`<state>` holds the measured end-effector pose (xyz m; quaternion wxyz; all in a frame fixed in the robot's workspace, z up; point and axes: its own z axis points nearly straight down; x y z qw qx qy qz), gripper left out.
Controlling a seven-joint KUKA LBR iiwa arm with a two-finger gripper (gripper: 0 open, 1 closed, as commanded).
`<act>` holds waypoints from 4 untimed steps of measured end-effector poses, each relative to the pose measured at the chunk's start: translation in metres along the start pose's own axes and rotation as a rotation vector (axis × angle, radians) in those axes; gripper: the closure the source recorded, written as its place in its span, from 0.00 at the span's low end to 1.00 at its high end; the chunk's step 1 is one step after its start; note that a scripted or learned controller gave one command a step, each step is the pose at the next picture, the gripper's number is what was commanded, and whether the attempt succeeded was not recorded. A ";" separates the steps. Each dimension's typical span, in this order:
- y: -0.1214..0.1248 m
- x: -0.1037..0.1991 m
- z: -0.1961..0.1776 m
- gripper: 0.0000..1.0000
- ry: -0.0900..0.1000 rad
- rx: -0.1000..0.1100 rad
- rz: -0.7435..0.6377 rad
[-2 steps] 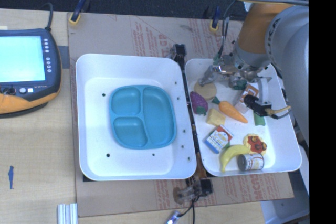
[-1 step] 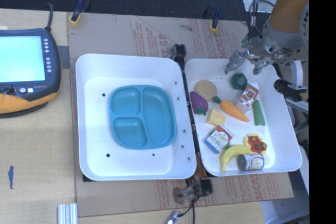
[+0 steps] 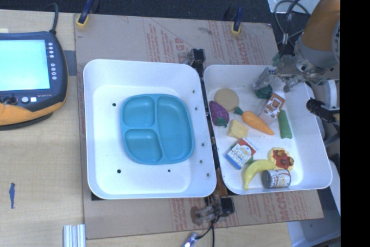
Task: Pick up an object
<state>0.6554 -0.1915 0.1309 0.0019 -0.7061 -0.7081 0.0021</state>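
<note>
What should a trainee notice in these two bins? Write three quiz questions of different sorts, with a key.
1. Multiple choice: what lies in the left bin? A) a red bowl B) a blue divided plate C) a metal pan
2. True or false: the carrot lies in the right bin.
3. Fill in: the banana lies next to a ___ at the near edge of the right bin.

Key
1. B.
2. True; it lies among the toy foods in the right bin, the bin where the gripper is.
3. Can.
</note>
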 end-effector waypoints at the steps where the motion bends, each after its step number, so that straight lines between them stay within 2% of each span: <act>1: -0.050 0.005 0.025 0.00 -0.009 -0.023 -0.003; 2: 0.005 0.019 0.027 0.00 -0.011 -0.025 -0.001; 3: 0.006 0.018 0.015 1.00 -0.010 -0.026 -0.004; 4: -0.061 0.114 -0.061 1.00 0.000 -0.002 -0.004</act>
